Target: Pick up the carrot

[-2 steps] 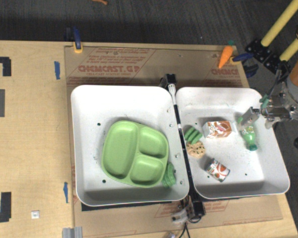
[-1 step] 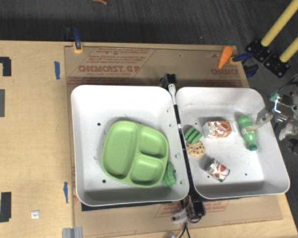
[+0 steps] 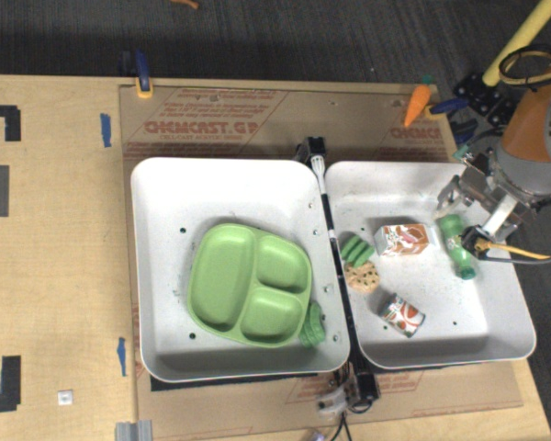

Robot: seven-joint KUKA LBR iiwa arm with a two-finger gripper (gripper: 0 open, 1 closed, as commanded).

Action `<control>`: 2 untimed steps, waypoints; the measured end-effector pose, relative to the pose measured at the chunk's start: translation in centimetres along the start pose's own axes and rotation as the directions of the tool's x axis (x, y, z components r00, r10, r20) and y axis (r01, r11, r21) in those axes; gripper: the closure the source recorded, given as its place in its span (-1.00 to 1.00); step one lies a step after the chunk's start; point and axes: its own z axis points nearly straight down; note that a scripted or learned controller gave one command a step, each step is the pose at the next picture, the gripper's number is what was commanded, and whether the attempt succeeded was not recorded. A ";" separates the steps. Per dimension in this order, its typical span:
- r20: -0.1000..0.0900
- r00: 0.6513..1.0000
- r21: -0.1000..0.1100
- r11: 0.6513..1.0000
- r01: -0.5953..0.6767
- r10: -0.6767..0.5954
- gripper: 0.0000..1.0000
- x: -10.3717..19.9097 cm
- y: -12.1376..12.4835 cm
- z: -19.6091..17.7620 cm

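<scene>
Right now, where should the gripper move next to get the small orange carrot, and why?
Probably toward the far side: the small orange carrot lies on brown cardboard outside the right white bin, while the gripper hangs over it.

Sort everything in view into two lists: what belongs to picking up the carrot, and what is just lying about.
For the job:
- carrot, on the cardboard beyond the right bin
- end effector, over the right bin

Lying about:
- green divided plate, in the left bin
- in the right bin: packet, second packet, cookie, striped green piece, green toy
</scene>
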 end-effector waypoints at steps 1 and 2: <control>0.000 0.982 0.001 0.982 -0.191 0.191 -1.00 4.2 3.9 3.1; -0.010 0.969 0.027 0.969 -0.246 0.247 -1.00 2.4 6.4 3.7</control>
